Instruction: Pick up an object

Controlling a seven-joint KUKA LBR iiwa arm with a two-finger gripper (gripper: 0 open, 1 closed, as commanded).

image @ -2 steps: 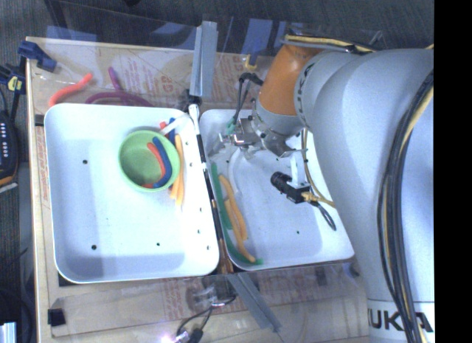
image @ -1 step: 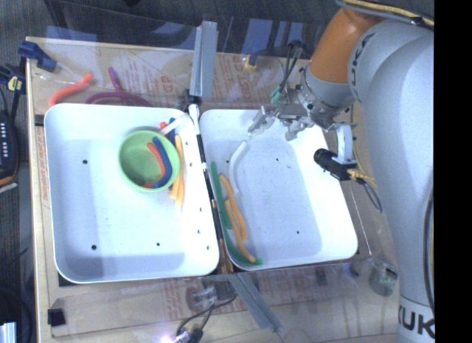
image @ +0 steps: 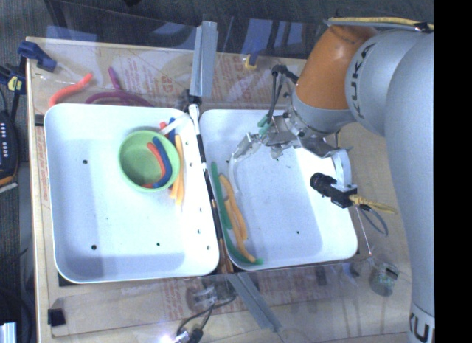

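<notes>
1. Hovering over the far-left corner of the right bin (image: 302,209), the gripper (image: 251,144) is pointing toward the edge the two bins share. Glare around its tip is hiding its opening, so I cannot tell whether it is wide or narrow. Nothing is showing as held.
2. Lying nearest is the orange strip (image: 233,209), on the right bin's floor. It is sitting toward the near edge from the gripper and slightly left, with its long axis running far-to-near along the bin's left wall.
3. Running just beside it, on the wall side, is the green strip (image: 219,186), which is curving round past the orange one's near end.
4. Judging from this, the coming move is calling for a short travel toward the near side, then a descent with the grasp set across the orange strip's narrow width. The green strip and the wall are crowding its left flank and could be getting in the way.
5. Sitting well apart in the left bin (image: 88,216) is the green bowl (image: 140,158), which is holding red and blue curved pieces. Orange sticks (image: 178,183) are lying just beside it.
6. Resting on the bench beyond the left bin are a red piece (image: 70,89) and a purple loop (image: 118,98).
</notes>
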